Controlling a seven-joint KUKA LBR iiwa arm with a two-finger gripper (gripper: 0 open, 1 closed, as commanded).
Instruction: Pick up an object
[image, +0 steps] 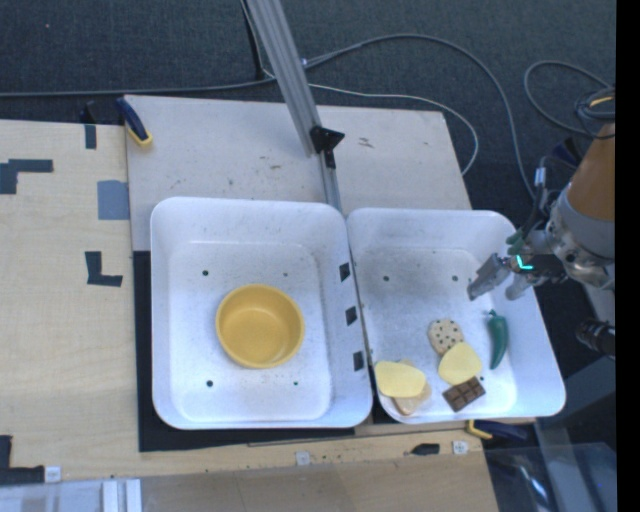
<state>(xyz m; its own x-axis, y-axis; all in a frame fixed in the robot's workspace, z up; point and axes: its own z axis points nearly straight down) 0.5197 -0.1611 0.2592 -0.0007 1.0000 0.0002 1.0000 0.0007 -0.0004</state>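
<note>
A green pepper lay in the right bin beside a cookie, two yellow slices and a brown chocolate piece. Just above the pepper hung the gripper, fingers spread apart, grasping nothing. The left bin held a yellow bowl.

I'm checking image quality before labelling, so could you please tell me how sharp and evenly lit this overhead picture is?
Camera view: lighting is soft and even, with no harsh glare on the white bins; the yellow bowl throws only a faint shadow; the whole picture is slightly soft, so the small food pieces lack fine detail; the gripper looks blurred.
</note>
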